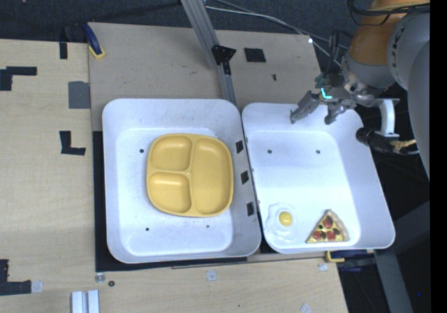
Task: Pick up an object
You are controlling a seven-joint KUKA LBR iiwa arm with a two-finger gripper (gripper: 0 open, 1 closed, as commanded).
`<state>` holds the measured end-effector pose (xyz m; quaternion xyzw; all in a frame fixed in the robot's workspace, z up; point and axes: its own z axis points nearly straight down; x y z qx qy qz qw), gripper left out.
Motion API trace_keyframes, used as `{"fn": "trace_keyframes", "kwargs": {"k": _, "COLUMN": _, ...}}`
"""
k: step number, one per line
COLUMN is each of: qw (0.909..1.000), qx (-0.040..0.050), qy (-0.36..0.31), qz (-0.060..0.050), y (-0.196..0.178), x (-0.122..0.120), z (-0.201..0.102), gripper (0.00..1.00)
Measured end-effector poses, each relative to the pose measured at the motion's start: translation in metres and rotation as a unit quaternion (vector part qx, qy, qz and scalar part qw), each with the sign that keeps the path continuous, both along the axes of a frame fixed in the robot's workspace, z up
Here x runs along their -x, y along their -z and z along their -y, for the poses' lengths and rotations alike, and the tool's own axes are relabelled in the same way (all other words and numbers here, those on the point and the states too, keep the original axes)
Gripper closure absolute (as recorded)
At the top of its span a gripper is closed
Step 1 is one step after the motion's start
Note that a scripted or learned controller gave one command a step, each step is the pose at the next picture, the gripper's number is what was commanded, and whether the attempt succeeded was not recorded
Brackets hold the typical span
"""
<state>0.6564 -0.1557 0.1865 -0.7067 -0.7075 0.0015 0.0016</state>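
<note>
Nothing picked up yet: the gripper [316,112] hangs spread open and empty over the far edge of the right bin [363,165].

The whole grasp is left to do, as I judge it. Two white bins sit side by side on the bench [42,186]. The left bin [126,235] holds one yellow plate [190,175]. The right bin holds one toy egg [282,220] and one toy pizza slice [327,228], both at its near edge, well apart from the gripper.
</note>
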Motion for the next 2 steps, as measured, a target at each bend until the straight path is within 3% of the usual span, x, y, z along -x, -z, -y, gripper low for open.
{"fn": "trace_keyframes", "kwargs": {"k": 1, "qw": 1.0000, "qx": 0.0003, "qy": 0.000, "qz": 0.002, "y": -0.001, "x": -0.001, "z": 0.000, "gripper": 0.00}}
{"fn": "trace_keyframes", "kwargs": {"k": 2, "qw": 1.0000, "qx": 0.0006, "qy": -0.001, "qz": 0.000, "y": 0.043, "x": -0.002, "z": -0.004, "gripper": 0.00}}
